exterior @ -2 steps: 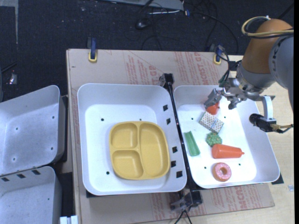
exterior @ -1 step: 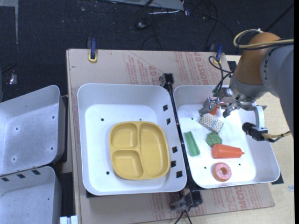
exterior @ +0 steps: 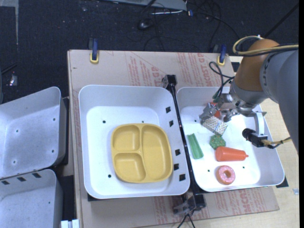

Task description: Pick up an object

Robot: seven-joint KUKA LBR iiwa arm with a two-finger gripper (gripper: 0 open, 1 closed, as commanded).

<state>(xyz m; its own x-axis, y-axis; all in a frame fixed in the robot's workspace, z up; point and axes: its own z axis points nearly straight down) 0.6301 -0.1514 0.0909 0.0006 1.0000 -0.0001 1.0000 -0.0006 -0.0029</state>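
Gripper (exterior: 216,114) upper right bin, over small patterned block (exterior: 213,124); grip state unclear. Block likely light, stiff; pinch flat sides.

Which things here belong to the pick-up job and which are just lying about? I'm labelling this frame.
Job:
grey arm's gripper
small patterned white box under it
green plastic stick
green broccoli toy
orange carrot toy
pink frosted doughnut toy
right white bin

Lying about:
yellow three-compartment plate
left white bin
yellow clamps
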